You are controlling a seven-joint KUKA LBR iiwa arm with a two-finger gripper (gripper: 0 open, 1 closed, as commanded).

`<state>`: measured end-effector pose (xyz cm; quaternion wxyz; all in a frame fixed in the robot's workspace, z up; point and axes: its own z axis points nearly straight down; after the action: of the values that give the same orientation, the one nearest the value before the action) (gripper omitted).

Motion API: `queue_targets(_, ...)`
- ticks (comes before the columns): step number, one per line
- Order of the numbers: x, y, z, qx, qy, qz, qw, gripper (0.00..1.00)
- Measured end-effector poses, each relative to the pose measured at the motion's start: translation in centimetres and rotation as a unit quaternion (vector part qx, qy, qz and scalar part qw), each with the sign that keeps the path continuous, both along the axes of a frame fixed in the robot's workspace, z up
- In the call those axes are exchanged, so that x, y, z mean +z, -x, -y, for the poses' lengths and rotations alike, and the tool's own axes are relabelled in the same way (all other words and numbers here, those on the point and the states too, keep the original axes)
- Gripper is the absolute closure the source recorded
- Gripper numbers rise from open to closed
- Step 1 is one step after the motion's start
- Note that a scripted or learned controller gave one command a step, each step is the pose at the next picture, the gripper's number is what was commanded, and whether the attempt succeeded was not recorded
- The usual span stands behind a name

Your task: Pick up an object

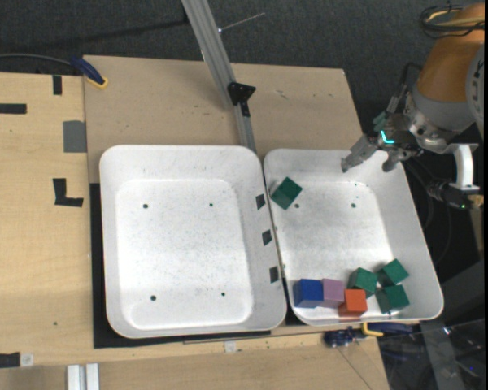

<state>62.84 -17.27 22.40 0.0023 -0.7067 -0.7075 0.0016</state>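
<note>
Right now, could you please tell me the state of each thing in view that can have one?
Gripper: open, holding nothing, above the right bin's far rim.
Lone green block: tilted, apart from the others, near the right bin's far left corner.
Blue block, purple block, orange block, three green blocks: clustered at the right bin's near edge.
Left bin: holds no blocks.

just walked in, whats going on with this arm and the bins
The arm's gripper hangs open over the far edge of the right bin, holding nothing. One green block lies alone near that bin's far left; the other blocks sit clustered at its near edge. No block is picked up yet.
</note>
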Motion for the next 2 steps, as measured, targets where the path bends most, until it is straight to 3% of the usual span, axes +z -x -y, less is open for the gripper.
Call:
queue_targets(1, 0.3, -0.1, 0.0, 0.0, 0.0009, 0.002, 1.0, 0.0)
queue_targets(2, -4.3, 0.5, -0.5, 0.0, 0.0005, 0.0, 1.0, 0.0)
